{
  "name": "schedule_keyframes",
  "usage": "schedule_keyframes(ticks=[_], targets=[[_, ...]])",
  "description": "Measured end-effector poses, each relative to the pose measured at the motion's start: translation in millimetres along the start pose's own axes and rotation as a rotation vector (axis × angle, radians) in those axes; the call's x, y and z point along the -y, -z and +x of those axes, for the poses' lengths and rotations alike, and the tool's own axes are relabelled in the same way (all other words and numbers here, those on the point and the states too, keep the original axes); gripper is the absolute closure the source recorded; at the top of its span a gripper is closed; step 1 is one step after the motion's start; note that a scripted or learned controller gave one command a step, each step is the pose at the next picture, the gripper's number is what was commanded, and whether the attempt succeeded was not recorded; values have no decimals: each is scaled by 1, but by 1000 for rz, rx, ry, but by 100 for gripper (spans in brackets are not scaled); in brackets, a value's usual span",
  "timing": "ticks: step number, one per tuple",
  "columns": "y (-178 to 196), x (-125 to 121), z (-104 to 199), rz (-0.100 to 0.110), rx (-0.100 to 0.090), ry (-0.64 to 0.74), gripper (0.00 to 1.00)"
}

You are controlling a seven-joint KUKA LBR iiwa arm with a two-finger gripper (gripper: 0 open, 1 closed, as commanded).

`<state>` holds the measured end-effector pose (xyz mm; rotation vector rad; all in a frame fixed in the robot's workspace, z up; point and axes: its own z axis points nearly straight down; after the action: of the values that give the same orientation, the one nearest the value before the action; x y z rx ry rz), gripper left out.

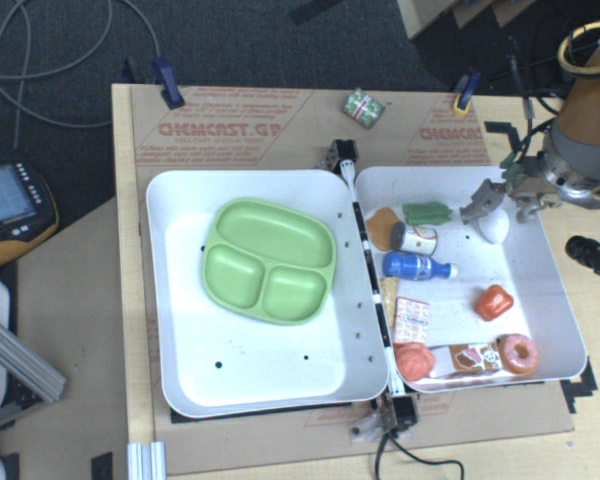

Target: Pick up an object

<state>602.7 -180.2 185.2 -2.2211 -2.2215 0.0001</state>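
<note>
small white object (493,227) lying in the right bin's (555,268) upper right, right under the gripper (500,200).

Pincer (502,203) low, arm (585,128) angled leftward

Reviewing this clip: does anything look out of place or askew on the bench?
One thing: a small green-and-white wrapped item lies on the brown board behind the bins, outside both. The blue bottle lies on its side in the right bin. The green divided plate sits tilted in the left bin.
</note>
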Motion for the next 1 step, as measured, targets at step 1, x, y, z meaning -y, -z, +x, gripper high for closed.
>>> schedule_keyframes(ticks=[1], targets=[[-98,56,-10,-7,5,-2,0]])
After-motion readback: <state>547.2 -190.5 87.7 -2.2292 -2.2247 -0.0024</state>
